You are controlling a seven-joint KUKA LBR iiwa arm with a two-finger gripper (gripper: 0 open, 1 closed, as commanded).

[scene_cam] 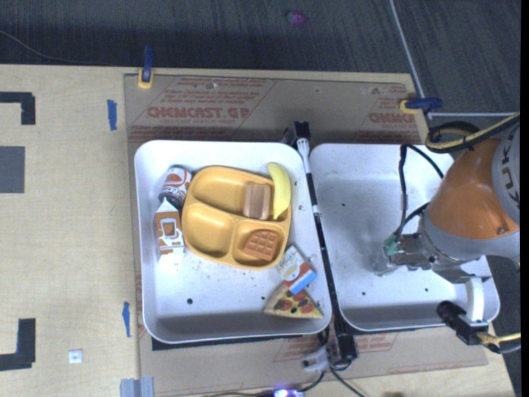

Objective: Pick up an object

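My gripper [395,253] is low inside the right bin [355,197], near its middle right, under the orange-banded wrist [475,197]. Nothing shows beside it on the bin floor. The objects lie in the left bin [149,222]: a yellow divided plate [215,213] holding a brown block [257,198] and a waffle piece [263,243], with a banana [281,190] along its right rim. A can [174,187] and an orange-and-white box [169,231] lie left of the plate. A pizza slice [291,304] and a small blue-and-white packet [297,273] lie at the front right.
The two bins meet at a raised divider [318,238] with a black fitting at its far end. Cables [413,180] run from the arm over the right bin. Clamps hold the cardboard sheet [273,106] at the back corners.
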